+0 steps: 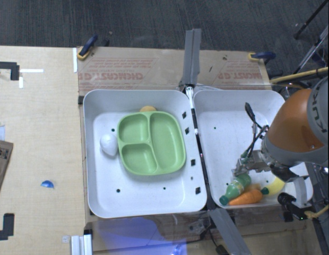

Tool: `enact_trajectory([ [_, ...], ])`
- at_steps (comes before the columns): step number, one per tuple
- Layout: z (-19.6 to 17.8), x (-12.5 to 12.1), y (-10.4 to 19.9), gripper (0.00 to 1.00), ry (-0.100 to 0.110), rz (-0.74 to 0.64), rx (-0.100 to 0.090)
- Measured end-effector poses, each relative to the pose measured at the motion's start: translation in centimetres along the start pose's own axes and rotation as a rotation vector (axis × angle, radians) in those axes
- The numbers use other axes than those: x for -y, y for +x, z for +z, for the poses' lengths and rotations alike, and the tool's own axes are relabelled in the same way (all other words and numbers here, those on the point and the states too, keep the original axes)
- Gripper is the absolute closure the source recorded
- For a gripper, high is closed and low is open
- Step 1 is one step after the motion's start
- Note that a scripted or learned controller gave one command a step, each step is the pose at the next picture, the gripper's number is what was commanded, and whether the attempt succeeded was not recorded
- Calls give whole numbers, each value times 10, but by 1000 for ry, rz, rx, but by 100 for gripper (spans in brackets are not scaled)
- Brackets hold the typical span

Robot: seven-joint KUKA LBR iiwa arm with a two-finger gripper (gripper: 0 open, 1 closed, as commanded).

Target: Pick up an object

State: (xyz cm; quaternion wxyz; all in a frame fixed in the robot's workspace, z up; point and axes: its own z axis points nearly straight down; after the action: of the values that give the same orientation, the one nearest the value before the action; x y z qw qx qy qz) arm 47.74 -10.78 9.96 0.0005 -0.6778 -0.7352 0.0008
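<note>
Nearest the camera, along the front wall of the right bin (223, 110), a cluster of toy food is seen: an orange carrot (245, 197), a green bottle (232, 190) lying tilted just left of it and touching it, and a yellow piece (275, 185) just to the right. Directly above this cluster the gripper (248, 165) is held low over the bin floor, close to the bottle's upper end. Whether its jaws are apart or together cannot be told, since the metal parts are small and crowded together; nothing is clearly seen clamped between them. The arm (292, 137) is brought in from the right, its orange band (300, 122) bulking over the bin's right side, with the grey wrist angled down and leftward toward the toys. A dark cable is looped up from the wrist.

In the left bin (95, 158), a green divided plate (152, 142) with three compartments is laid near the middle. A white ball (109, 144) is set against its left edge, and a yellow-orange object (147, 109) is partly hidden behind its far rim. Beyond both bins, a cardboard sheet (127, 70) is spread on the bench.
</note>
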Motion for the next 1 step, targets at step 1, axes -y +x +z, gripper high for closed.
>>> enact_trajectory([
  [1, -111, -12, 61, 100, 0, 4, 1],
])
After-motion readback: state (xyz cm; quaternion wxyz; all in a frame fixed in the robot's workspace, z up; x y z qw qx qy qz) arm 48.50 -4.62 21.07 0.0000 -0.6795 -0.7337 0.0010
